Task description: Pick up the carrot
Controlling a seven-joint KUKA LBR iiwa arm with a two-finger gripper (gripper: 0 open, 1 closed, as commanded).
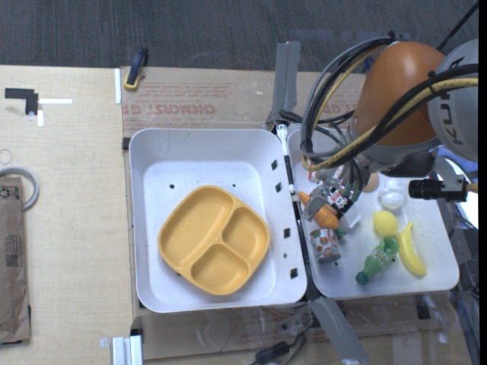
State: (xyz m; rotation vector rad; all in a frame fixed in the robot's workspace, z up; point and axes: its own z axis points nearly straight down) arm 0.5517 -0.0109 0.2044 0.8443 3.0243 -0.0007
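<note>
Over at 9 o'clock in the right bin (445, 278), the gripper (332, 204) sits on the carrot (323, 214); can't tell its grip, so I'd lift slow, clear of the can (326, 245).

The worktop (61, 204) looks like pale, matt wood, with brown cardboard (198, 101) beyond the bins. Both white bins (144, 204) seem smooth plastic with a slight sheen. The yellow tray (215, 239) is matt plastic, and the orange band (399, 90) on the arm is glossy
</note>
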